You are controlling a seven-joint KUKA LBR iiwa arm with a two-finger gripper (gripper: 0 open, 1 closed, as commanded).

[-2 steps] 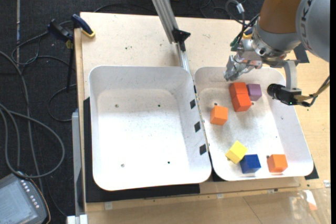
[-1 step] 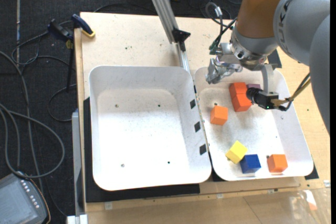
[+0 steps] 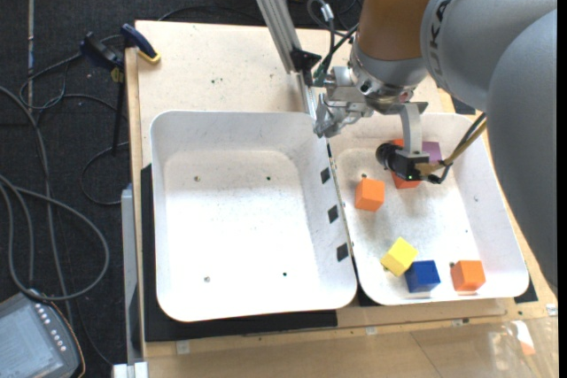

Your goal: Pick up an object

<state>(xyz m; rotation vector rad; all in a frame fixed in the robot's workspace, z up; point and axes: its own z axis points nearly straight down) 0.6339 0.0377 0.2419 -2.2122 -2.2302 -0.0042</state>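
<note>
At the eleven o'clock corner of the right bin (image 3: 483, 208), the gripper (image 3: 329, 121) hangs just above the rim where that bin meets the left bin (image 3: 230, 217). Nothing can be seen in its grasp, and from this slant I cannot tell how far open it is. The likeliest pick is the orange cube (image 3: 369, 193), which lies on the bin floor at about five o'clock from the gripper, near the dividing rim and apart from the others. A yellow cube (image 3: 400, 256) and a blue cube (image 3: 423, 275) sit touching or nearly so at six o'clock in the bin, with a second orange cube (image 3: 467, 275) just beside them at five o'clock. A purple block (image 3: 431, 151) and a reddish piece (image 3: 406, 182) lie at twelve o'clock, partly hidden under the wrist. As I judge it, the main risk is position: a straight descent from here would meet the rim or the sloping wall, not a cube, and close on nothing. Going for the orange cube, a slight offset could nudge it against the wall or tip it; the yellow and blue pair leave little room for a clean grip.
</note>
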